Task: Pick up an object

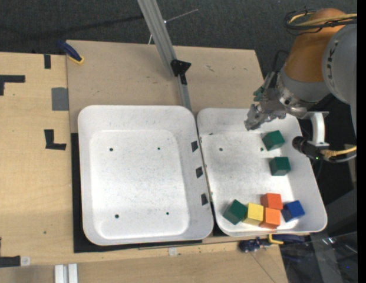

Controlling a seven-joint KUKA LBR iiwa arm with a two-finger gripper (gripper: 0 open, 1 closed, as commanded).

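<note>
The claw's (254,120) grip cannot be told. In the right bin (230,158): three green blocks (273,140), two orange (271,200), one yellow (255,211), one blue (293,209).

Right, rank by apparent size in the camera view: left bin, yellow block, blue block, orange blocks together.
1. Left bin, by far.
2. Orange blocks, the pair taken together.
3. Yellow block and blue block: look alike, not ranked.
</note>
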